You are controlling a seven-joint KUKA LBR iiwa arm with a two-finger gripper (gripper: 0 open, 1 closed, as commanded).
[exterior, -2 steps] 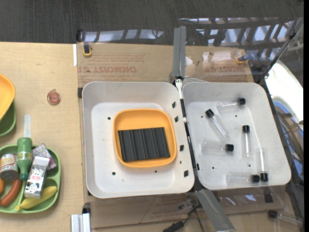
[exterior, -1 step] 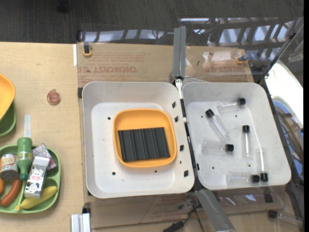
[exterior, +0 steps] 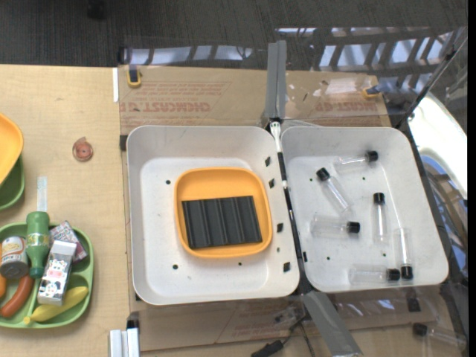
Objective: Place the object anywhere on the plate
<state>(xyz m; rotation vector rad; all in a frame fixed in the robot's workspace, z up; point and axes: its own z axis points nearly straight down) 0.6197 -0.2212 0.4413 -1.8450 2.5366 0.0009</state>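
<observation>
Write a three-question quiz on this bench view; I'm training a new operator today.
1. True or false: the orange plate sits in the left bin.
2. What lies on the plate? A) a black ridged block B) a banana C) a tube
3. Fill in: the clear tubes in the right bin have ____ caps.

Key: 1 true; 2 A; 3 black.
</observation>
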